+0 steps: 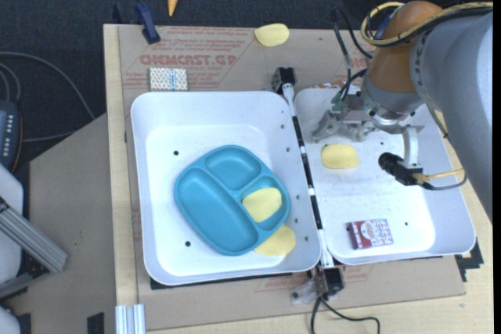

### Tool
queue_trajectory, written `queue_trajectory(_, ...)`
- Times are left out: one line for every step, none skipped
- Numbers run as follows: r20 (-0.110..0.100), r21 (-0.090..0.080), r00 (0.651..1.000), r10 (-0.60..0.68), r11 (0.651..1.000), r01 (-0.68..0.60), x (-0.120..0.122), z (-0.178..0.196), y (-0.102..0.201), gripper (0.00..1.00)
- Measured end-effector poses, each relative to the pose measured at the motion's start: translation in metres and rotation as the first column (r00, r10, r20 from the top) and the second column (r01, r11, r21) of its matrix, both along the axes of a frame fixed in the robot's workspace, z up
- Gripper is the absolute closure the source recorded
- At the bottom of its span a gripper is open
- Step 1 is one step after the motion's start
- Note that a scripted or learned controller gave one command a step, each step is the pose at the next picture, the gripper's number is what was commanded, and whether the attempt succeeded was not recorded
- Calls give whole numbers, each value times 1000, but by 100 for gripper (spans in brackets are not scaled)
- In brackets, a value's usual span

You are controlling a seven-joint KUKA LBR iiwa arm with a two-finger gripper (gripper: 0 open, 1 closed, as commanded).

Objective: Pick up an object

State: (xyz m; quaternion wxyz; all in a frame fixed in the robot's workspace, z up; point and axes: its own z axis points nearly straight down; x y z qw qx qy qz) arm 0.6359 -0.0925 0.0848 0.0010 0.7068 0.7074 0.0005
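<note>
Pale yellow rounded lump (340, 156), smooth and matte, lying in the right bin (438, 235) near its back left corner. Directly above it, gripper (344, 127), metallic, partly masked by the wrist; opening cannot be told, nothing visibly held. Towards the bin's front, flat red-and-white packet (369, 233).
</note>
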Motion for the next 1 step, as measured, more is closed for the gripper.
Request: queue_trajectory(-4,1,1000,-1,1000,1,-15,0,-3,0)
